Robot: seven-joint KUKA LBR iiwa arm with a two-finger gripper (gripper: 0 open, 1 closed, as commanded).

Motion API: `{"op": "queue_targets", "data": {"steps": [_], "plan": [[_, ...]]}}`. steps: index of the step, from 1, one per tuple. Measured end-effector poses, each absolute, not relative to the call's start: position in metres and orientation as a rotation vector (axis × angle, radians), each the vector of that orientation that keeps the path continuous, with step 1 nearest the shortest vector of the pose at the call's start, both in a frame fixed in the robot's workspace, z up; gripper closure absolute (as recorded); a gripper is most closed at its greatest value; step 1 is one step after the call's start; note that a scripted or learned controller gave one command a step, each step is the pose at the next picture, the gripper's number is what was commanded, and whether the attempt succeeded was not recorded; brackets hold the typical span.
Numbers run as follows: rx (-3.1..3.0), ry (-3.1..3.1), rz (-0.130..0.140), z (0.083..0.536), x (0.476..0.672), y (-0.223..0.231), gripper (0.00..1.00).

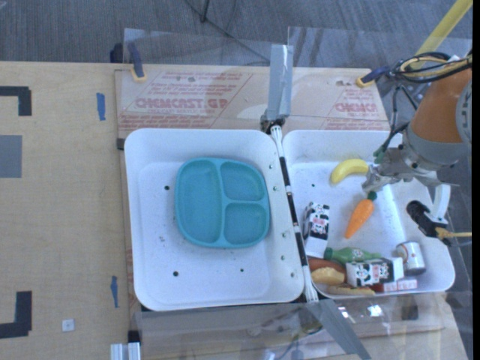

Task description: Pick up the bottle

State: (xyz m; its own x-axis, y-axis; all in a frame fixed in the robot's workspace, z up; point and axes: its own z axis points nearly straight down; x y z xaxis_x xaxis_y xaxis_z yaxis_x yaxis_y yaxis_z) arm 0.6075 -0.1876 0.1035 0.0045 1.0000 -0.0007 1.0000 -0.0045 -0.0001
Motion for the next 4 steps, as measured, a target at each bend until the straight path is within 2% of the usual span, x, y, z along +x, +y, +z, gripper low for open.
{"op": "queue_targets", "data": {"steps": [1,2,3,4], "plan": [[2.266,2.176,-0.002,0.213,0.661,-0.125,1.00],[2.166,2.273,-0.001,0.268,0.667,-0.093,1.00],[1.819,2.556,0.001,0.331,0.667,-0.126,1.00],[1.824,2.554,0.001,0.341,0.667,-0.071,1.00]]}}
